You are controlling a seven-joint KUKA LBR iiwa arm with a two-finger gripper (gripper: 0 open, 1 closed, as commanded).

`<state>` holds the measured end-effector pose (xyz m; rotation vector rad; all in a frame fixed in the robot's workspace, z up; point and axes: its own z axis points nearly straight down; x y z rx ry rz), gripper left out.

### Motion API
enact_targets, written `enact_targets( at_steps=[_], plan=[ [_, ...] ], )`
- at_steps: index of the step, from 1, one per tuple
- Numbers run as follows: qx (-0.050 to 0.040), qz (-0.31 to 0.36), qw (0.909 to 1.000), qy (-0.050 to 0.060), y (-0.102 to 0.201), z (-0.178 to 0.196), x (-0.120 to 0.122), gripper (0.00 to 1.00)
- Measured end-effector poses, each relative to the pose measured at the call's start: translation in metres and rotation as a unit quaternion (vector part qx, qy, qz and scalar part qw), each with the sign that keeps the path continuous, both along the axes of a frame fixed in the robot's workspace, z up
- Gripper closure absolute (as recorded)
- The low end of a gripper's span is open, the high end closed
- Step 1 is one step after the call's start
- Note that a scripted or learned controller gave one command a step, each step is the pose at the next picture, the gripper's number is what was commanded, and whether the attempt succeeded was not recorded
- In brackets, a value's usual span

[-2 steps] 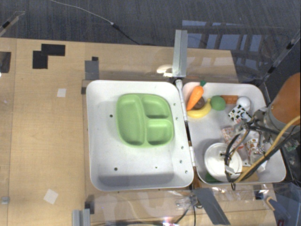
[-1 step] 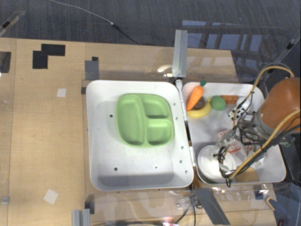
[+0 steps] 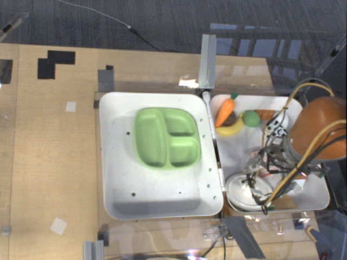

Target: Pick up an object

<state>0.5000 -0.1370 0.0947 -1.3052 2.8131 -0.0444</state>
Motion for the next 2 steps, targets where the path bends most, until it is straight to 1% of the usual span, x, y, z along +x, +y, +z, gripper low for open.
enact_targets(
  at_steps=[1,2],
  plan=[
    [0.0048,-0.029,0.9995,0.013,-0.007,-0.002,0.15,0.0],
    [0.0058,-0.027,0.9995,0.017,0.035,-0.005,0.091,0.0]
  ],
)
